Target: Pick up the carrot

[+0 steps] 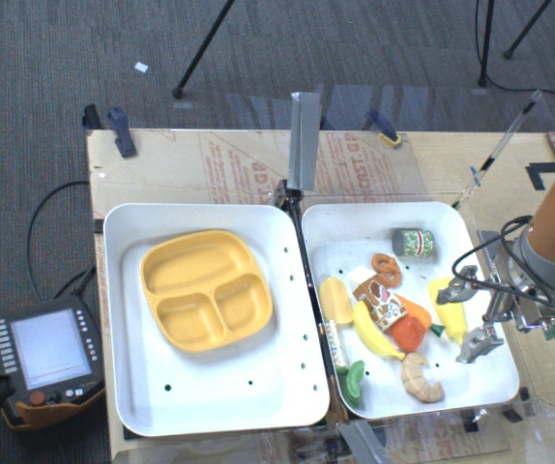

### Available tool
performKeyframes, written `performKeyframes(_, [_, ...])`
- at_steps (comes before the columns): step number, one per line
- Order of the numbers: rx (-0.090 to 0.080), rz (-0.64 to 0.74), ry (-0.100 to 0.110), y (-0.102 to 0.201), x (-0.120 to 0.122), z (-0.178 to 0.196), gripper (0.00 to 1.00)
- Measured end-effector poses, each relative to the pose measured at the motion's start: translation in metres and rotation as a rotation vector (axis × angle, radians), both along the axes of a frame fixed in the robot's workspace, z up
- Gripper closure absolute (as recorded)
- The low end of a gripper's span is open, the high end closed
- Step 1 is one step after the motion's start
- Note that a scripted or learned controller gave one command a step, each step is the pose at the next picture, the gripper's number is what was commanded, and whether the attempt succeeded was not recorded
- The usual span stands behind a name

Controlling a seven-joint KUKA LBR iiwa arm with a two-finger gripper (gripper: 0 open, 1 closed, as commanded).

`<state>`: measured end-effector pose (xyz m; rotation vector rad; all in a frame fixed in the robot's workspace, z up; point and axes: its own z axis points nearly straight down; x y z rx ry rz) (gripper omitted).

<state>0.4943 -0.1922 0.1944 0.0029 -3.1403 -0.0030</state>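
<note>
The carrot (414,308) is a short orange piece with a green tip. It lies in the right bin (350,222), wedged between a brown snack pack (381,301) and a red tomato-like piece (408,333). My gripper (466,319) hangs over the bin's right side, a little to the right of the carrot and apart from it. Its two fingers (454,293) are spread open, with a yellow toy piece (451,319) lying below and between them.
The right bin also holds a green can (413,244), a pretzel (387,269), a banana (374,330), a pale yellow piece (335,300), a croissant (423,377) and a green item (354,383). A yellow divided plate (207,290) sits in the left bin (123,375).
</note>
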Motion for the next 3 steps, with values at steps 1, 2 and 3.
performKeyframes(1, [-0.007, -0.076, -0.025, 0.042, 0.017, -0.086, 0.00])
performKeyframes(2, [-0.011, -0.158, -0.035, 0.075, 0.028, -0.092, 0.00])
performKeyframes(3, [-0.003, -0.454, -0.030, 0.095, 0.048, -0.093, 0.00])
